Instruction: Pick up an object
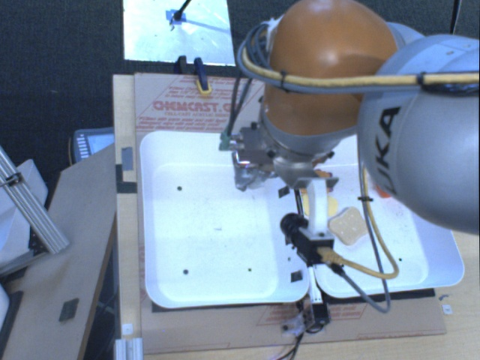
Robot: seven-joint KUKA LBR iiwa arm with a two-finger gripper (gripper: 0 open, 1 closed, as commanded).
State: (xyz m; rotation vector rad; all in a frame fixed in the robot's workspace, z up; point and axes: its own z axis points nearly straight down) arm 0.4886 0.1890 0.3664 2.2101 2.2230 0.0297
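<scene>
My gripper (246, 172) hangs low over the back right part of the left white bin (202, 276), under the arm's orange band. A tan, squarish, sponge-like piece (348, 226) lies in the right bin (427, 272), to the right of the gripper and apart from it. A small yellow thing (331, 202) lies just behind the tan piece. An orange bit (323, 175) peeks out under the wrist, and a red-orange bit (382, 193) shows at the arm's edge. The arm hides much of the right bin.
Both bins rest on a brown cardboard sheet (187, 107) with red lettering. A yellow-and-black clamp (201, 77) sits at its back edge. The left bin's floor shows small dark specks. A wooden bench surface (75, 223) lies to the left.
</scene>
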